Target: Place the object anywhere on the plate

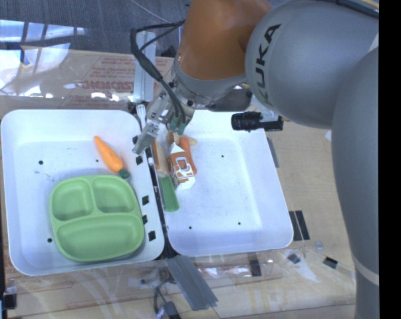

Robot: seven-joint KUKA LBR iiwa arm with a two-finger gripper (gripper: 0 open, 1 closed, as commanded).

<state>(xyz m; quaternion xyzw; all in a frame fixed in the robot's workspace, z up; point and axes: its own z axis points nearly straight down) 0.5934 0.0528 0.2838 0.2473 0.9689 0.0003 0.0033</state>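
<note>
A green divided plate (62, 234) lies in the front of the left bin (20, 138). Just behind it rests an orange toy carrot (108, 153), its green tip touching the plate's far rim. My gripper (157, 128) hangs over the divider between the bins, near their far end. Below it, in the right bin (240, 198), an orange and white carton (181, 167) lies beside a brown stick (161, 157) and a green stick-shaped piece (169, 195). The gripper sits just behind and left of the carton.
The large grey arm with its orange band (220, 25) covers the far side of the right bin. A black cylinder (253, 121) juts from the wrist. Bench tape and brackets lie along the front edge.
</note>
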